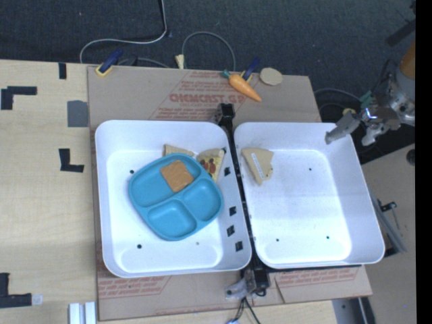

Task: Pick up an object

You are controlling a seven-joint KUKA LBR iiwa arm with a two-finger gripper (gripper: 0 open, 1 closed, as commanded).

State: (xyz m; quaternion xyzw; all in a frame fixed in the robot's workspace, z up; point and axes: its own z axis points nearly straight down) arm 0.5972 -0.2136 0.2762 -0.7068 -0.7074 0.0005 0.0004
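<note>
My gripper (356, 131) hangs at the right bin's (337, 201) upper right corner, above its rim, open, with its two grey fingers spread and nothing between them. A sandwich wedge (259, 164) lies in the right bin's upper left part, well left of the gripper. In the left bin (115, 201) a blue divided plate (177, 198) holds a brown toast square (177, 175). A pizza slice (212, 161) and another tan piece (177, 151) lie by the plate's upper edge.
A toy carrot (244, 86) and a tan round piece (271, 77) lie on the cardboard behind the bins. A black divider (233, 181) runs between the bins. Cables loop at the back.
</note>
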